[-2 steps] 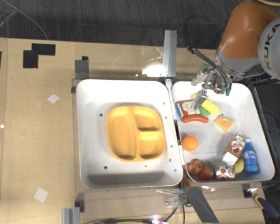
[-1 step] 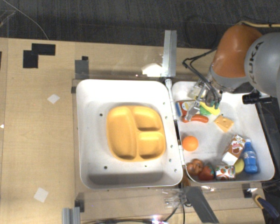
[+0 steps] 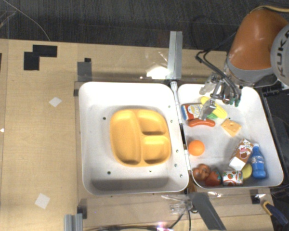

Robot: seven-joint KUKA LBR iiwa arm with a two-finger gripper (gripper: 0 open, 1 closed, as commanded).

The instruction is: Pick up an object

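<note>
Upper right, the gripper [image 3: 216,96] hangs over the yellow toy [image 3: 216,110]; fingers' state I can't tell. Best drop straight, clear of the hotdog [image 3: 202,123].

Bright, even overhead light, soft shadows inside the white bins [image 3: 86,143], mild glare on the bench [image 3: 38,143], slightly soft focus.

The one readable text is "KUKA", in dark letters on the grey arm [image 3: 284,47] at the far right corner of the tabletop, running along the arm's casing and cut by the frame edge. The printed labels on the can [image 3: 192,111], carton [image 3: 242,153], bottle [image 3: 258,163] and small tin [image 3: 232,177] in the right bin are too small to read.
</note>
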